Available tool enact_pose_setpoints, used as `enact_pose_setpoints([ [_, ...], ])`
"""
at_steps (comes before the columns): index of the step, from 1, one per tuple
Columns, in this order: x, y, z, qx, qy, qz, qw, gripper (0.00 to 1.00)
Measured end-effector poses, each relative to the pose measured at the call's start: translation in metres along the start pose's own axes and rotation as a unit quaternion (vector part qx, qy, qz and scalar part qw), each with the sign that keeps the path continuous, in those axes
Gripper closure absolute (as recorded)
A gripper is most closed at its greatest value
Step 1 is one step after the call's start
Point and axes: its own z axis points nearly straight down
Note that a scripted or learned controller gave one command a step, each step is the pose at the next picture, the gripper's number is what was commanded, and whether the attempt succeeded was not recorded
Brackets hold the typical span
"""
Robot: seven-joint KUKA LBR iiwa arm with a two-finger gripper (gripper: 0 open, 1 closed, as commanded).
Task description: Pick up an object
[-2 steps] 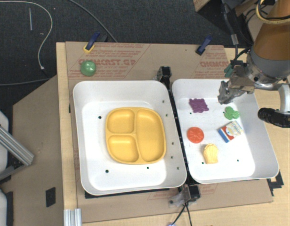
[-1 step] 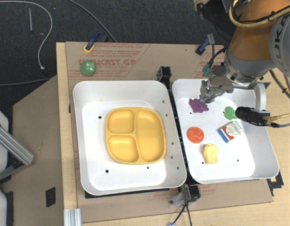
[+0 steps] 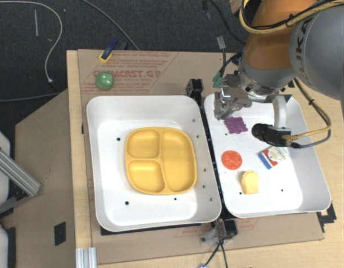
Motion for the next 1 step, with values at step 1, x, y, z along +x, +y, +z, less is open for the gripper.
enact_pose_setpoints([
  [1, 0.0494, 0.0141, -0.001, -0.001, 0.0, 0.0, 1.0, 1.0],
])
